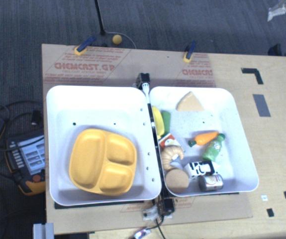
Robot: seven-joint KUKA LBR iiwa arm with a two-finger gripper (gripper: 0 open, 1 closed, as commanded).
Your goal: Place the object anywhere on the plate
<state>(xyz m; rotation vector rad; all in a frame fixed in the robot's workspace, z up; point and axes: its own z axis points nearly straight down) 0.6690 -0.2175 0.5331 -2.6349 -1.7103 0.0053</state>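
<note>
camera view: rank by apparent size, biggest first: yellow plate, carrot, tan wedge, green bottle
1. yellow plate, by far the largest, in the left bin.
2. tan wedge, at the far end of the right bin.
3. carrot and green bottle: they look about alike in size, lying close together, so no ranking between them.

Yellow sectioned plate (pixel 103 161), flat in left bin (pixel 58 108)

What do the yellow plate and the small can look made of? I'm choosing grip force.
The plate looks like moulded plastic, matte to satin: even yellow colour, soft rounded dividers, only a dull sheen. The can looks like metal or a plastic toy; its end shows a greyish shine, but it is too small to tell for sure.
</note>
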